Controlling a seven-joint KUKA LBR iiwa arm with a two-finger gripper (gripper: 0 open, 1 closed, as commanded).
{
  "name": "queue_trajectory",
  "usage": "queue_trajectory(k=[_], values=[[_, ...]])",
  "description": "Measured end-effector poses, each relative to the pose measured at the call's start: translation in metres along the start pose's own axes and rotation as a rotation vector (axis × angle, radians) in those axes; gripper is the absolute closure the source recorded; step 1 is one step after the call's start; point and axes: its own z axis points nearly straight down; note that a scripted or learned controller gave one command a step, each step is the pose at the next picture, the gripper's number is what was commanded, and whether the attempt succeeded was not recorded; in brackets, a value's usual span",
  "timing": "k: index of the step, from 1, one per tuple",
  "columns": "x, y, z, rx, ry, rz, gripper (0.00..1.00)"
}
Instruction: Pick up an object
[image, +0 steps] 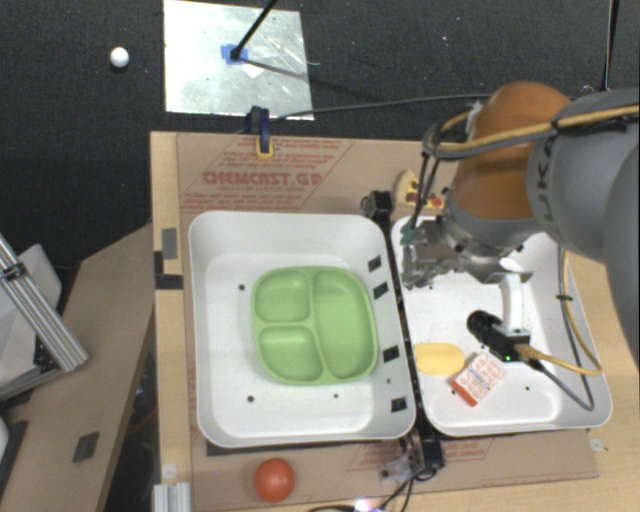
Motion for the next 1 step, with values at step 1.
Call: queue_trajectory(k=[1], values=[[0.0573,0.0063,0.0116,0.0,0.0,-0.001,1.0]])
